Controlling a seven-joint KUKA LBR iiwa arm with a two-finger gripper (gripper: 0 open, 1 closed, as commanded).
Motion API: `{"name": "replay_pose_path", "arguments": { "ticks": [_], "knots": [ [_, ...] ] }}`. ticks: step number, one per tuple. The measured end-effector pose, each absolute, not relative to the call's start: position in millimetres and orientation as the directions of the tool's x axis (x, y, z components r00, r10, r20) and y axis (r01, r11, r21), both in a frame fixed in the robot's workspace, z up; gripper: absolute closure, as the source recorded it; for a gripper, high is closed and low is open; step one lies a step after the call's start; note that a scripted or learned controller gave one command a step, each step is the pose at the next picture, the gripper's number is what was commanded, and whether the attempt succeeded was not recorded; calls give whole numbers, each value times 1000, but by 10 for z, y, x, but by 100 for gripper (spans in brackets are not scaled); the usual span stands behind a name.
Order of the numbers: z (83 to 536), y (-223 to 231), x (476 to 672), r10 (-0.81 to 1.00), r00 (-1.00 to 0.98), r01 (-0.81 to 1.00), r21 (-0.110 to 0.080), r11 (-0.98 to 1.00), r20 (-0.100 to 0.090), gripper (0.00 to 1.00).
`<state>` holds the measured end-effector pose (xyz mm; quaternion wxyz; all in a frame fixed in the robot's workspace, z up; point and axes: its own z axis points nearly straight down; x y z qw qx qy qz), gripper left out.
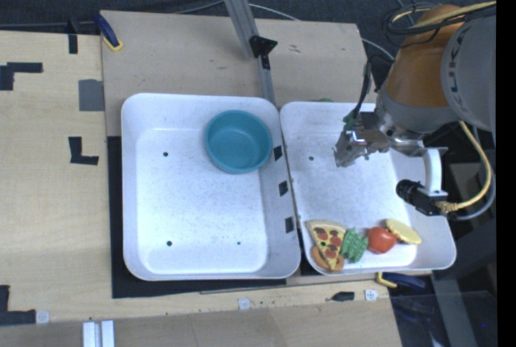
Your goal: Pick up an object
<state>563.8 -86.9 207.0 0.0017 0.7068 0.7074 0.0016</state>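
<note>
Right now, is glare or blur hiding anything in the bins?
Camera view: even light, no strong glare on the white bins; bowl and toy food read clearly, though soft; the hand is dark and blurry, detail lost.

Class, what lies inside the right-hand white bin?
Along the right bin's near edge lie a pizza slice, green toy, tomato and yellow piece. The arm covers its far right corner.

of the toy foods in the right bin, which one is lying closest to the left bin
The pizza slice. It lies at the left end of the row along the near edge of the right bin, with the green vegetable, red tomato and yellow piece farther right.
</note>
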Motion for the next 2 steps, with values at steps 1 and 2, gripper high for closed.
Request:
{"name": "replay_pose_path", "arguments": {
  "ticks": [1,2],
  "knots": [
    [2522,-942,5611,1000,0,1000,3,0,0,100],
    [2408,-355,5753,1000,-4,1000,-2,4,1,100]
  ]
}}
